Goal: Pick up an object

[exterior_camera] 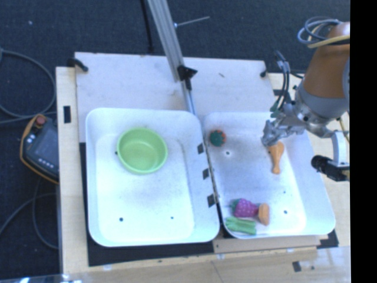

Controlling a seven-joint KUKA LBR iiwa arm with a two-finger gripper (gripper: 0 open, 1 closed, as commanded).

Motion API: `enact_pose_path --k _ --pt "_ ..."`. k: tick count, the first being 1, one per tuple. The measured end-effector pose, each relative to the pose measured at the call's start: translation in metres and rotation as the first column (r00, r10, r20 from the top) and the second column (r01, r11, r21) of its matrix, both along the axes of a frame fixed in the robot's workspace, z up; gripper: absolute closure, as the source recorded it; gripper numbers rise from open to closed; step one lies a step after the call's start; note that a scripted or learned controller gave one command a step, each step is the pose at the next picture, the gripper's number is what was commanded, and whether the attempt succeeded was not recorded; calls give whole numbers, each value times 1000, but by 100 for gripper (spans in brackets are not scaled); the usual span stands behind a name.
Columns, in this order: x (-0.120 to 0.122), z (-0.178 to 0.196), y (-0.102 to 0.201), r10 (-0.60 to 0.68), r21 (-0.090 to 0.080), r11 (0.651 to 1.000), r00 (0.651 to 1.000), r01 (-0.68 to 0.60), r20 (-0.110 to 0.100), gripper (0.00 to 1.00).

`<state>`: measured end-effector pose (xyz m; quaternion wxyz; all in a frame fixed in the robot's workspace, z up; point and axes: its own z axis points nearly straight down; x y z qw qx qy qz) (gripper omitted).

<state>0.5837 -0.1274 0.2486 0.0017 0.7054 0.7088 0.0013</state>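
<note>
My gripper [271,135] hangs over the right bin [306,217], near its upper right part. Just below and to the right of it lies an orange drumstick-shaped toy [275,156], its top end close to the fingertips; I cannot tell whether they touch. A small green and red ball-like toy [217,137] rests at the bin's upper left. At the bin's lower edge sit a purple toy [245,207], an orange piece [263,213] and a green piece [241,225] packed together.
A green bowl [142,150] stands in the left bin [147,217], at its upper left. A metal pole [168,31] slants up from the divide between the bins. A pendant [40,148] lies off the bench at left.
</note>
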Motion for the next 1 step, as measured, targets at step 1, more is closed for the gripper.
enact_pose_path --k 1 --pt "10 -11 53 1 1 1000 1000 -1 -5 100"
